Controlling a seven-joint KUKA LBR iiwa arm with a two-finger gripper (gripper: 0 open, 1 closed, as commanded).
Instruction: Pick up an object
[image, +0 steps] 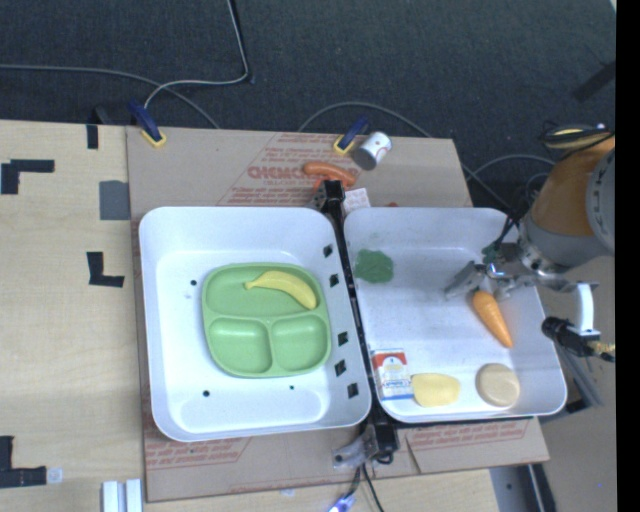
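My gripper (484, 281) hangs low over the right part of the right bin (430, 320), at the end of the grey arm with its orange band. Its fingers look spread, so it is open. One grey finger (459, 282) points left. An orange carrot (494, 317) lies on the bin floor, and its upper end sits right under the gripper. Nothing is lifted. A green leafy piece (375, 265) lies to the left of the gripper.
At the right bin's front edge lie a red-and-white box (391, 371), a yellow lump (435, 389) and a tan round piece (497, 384). The left bin (170, 300) holds a green divided plate (265, 335) with a banana (285, 287) on it.
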